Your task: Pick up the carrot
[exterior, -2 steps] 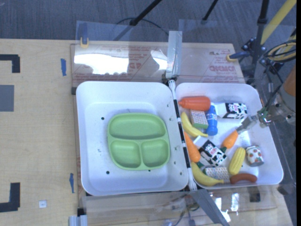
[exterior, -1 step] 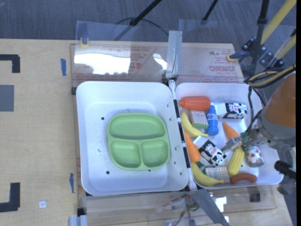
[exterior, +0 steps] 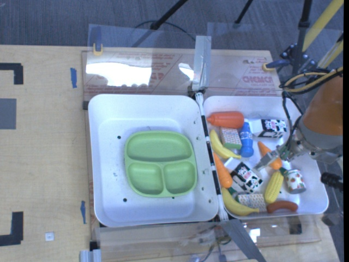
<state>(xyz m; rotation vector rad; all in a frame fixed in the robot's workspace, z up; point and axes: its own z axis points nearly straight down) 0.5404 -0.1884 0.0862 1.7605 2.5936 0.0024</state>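
The carrot (exterior: pixel 222 170), orange and tapered, is seen lying in the right bin (exterior: pixel 315 192), in the lower middle of the frame, close against the bin's left wall. It runs from upper left to lower right, with its thick end near a black-and-white cow-patterned carton (exterior: pixel 245 178). A yellow banana (exterior: pixel 219 144) lies just above it, and a second banana (exterior: pixel 235 204) curves below it along the bin's near edge.

Further right, a corn cob (exterior: pixel 274 184) stands at a slant, a red sausage (exterior: pixel 282 206) lies beneath it, and a small jar with a red-marked label (exterior: pixel 294 181) rests beside it. Toward the top of the bin a red-orange pepper-like piece (exterior: pixel 226 118), a blue bottle (exterior: pixel 246 140) and another cow-patterned carton (exterior: pixel 272 126) are found.

The gripper (exterior: pixel 275 158) is lowered into the right bin, well apart from the carrot, near a small orange piece (exterior: pixel 265 148). How far its jaws are parted cannot be told, as the tips are blurred among the clutter; nothing can be confirmed between them.

In the left bin (exterior: pixel 103 146) a green divided tray (exterior: pixel 160 164) is placed centrally.
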